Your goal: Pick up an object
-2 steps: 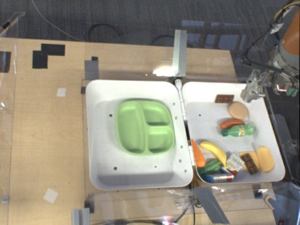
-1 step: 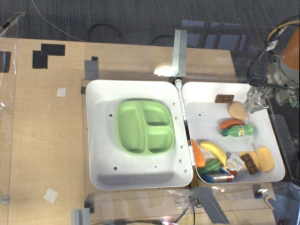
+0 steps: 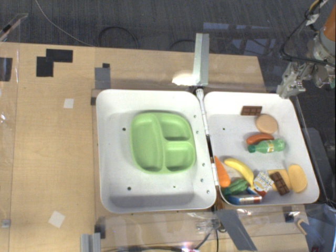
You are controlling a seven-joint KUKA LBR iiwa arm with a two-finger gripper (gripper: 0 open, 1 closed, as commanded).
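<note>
Gripper (image 3: pixel 292 84) hangs just outside right bin's (image 3: pixel 231 114) top-right corner, can't tell its state; food items (image 3: pixel 262 161) crowd bin's right and bottom edges, upper-left floor open, green tray (image 3: pixel 161 142) in left bin (image 3: pixel 113 140).

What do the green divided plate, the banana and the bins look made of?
Green divided plate: likely moulded plastic, matte, uniform colour with soft rounded dividers. Banana: looks like a plastic toy, smooth, flat even yellow. Left bin and right bin: probably formed white plastic with rounded corners and a soft sheen, though painted metal can't be ruled out.
</note>
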